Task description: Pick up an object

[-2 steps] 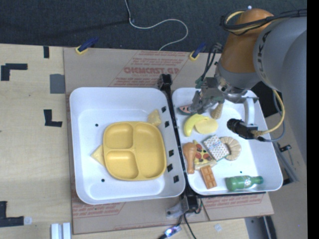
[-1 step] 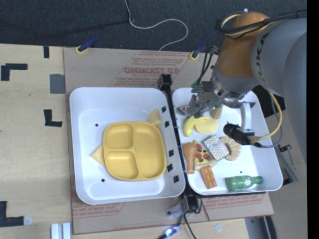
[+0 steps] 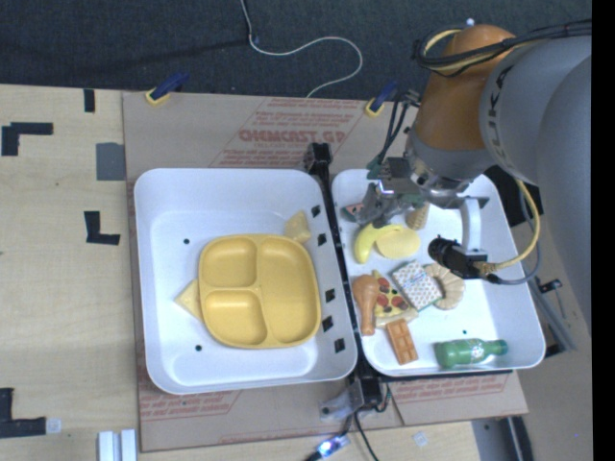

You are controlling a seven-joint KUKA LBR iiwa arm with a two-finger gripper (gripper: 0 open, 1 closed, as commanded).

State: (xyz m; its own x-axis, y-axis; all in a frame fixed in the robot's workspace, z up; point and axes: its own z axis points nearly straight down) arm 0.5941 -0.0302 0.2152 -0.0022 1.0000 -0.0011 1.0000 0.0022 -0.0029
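My gripper (image 3: 384, 203) reaches down into the back of the right bin (image 3: 514, 301), just above a yellow banana-shaped toy (image 3: 382, 243). Whether anything sits between its fingers cannot be made out. In front of the banana lie a brown chicken-leg toy (image 3: 366, 300), a pizza slice (image 3: 392, 303), a checkered grey block (image 3: 415, 284), a tan pretzel-like piece (image 3: 449, 286), an orange-brown bar (image 3: 401, 341) and a green bottle (image 3: 469, 351).
The left bin (image 3: 168, 209) holds a yellow divided plate (image 3: 259, 289), with pale yellow pieces (image 3: 298, 225) poking out at its back right and left. A black divider strip (image 3: 332, 248) runs between the bins. A white cable (image 3: 288, 46) lies on the dark floor behind.
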